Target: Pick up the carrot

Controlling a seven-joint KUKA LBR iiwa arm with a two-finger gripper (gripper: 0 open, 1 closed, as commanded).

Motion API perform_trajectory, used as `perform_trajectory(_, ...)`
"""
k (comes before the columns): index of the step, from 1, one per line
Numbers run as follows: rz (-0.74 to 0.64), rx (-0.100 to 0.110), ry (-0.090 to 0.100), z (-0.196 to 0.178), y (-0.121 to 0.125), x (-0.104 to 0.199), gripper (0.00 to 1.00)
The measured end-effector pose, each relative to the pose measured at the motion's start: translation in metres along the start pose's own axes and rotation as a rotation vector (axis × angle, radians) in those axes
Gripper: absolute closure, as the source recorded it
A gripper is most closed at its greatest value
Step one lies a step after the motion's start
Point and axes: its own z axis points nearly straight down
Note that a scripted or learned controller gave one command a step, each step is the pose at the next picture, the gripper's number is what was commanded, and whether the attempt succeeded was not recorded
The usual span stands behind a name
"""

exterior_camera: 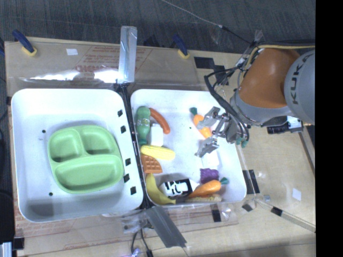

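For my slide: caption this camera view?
Gripper hovers over small orange carrot in right white bin.

The grey arm [300, 90] with its orange band reaches in from the right. Its pincer [211, 130] hangs low by the right bin's right edge.

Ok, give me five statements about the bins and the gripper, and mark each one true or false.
1. The green divided plate lies in the left bin. True.
2. The gripper is above the left bin. False: it is above the right bin.
3. A carrot lies near the right bin's front edge. True.
4. The banana lies on the green plate. False: it lies in the right bin.
5. The purple grapes lie in the right bin. True.
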Motion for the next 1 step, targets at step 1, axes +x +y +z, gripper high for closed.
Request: perform_trajectory(1,0.297,0.001,0.002,0.0889,0.0044,-0.0574,0.0)
